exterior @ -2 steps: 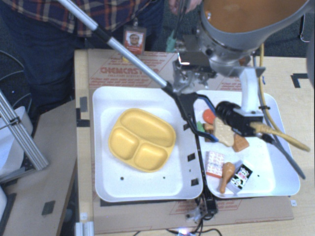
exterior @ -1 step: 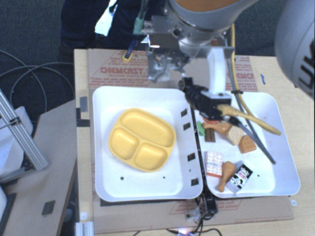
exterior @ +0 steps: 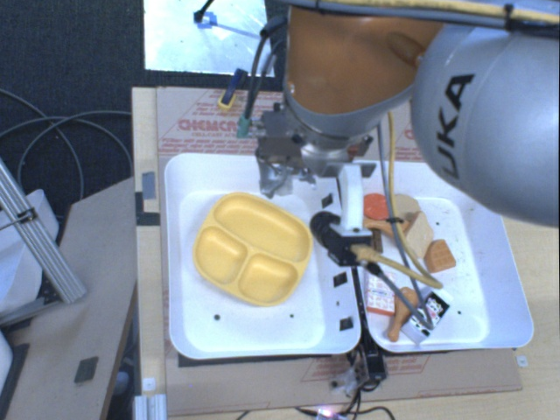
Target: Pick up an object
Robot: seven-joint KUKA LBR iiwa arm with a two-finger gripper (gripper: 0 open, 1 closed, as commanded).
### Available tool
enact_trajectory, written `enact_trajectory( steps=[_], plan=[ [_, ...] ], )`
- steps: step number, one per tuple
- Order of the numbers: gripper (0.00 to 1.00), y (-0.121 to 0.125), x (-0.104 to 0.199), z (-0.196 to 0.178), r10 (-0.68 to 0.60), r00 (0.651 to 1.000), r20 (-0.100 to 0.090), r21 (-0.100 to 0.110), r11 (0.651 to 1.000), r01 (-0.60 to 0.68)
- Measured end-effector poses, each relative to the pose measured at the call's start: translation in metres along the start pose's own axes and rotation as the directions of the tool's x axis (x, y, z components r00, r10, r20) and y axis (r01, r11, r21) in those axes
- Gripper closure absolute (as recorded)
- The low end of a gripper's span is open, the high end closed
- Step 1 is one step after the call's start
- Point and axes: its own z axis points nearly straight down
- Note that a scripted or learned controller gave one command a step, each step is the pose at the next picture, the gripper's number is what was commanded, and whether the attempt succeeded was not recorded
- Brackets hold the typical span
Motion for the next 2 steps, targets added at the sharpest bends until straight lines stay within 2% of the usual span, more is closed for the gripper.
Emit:
enact_trajectory(
  steps=[1, 2],
  plan=[
    [1.00, -0.020, -0.082, -0.055, 0.005, 1.000, -0.006, -0.018, 1.000, -0.005],
    [1.00, -0.035, -0.174, 0.021, 0.005, 1.000, -0.004, -0.007, 1.000, -0.005]
  ],
)
